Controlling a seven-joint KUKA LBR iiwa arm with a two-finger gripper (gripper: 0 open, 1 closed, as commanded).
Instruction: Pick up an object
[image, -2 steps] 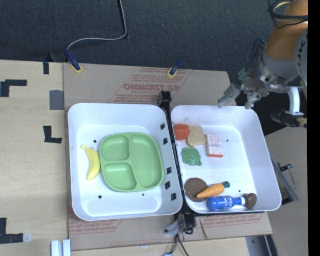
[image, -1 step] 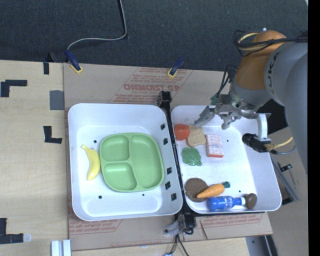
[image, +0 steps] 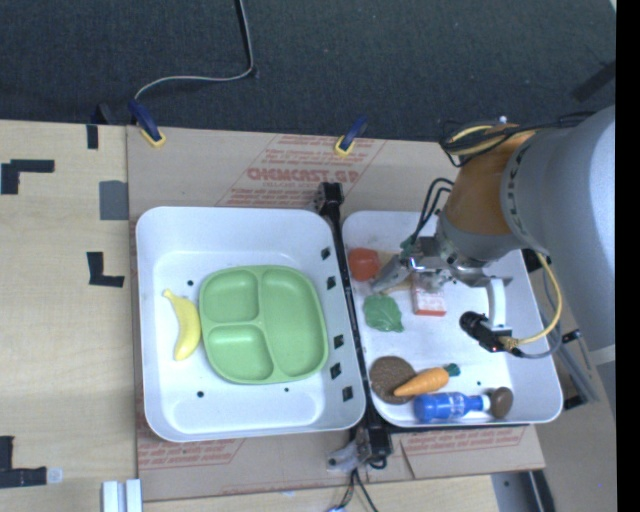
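Green divided plate (image: 265, 325) is sitting in the white bin (image: 160, 400) across from the gripper (image: 412, 275), yellow clamps (image: 150, 130) are pinning the cardboard sheet (image: 280, 172) beyond it.

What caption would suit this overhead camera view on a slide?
Gripper hovers over the right bin of toy food; a green divided plate and banana lie in the left bin.

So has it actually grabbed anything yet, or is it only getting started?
Nothing looks picked up yet. The gripper hangs low over the right bin, close to the tomato and the green leaf, with no item visibly between its fingers. The carrot and blue bottle lie untouched. Closing on an item and lifting it remain.
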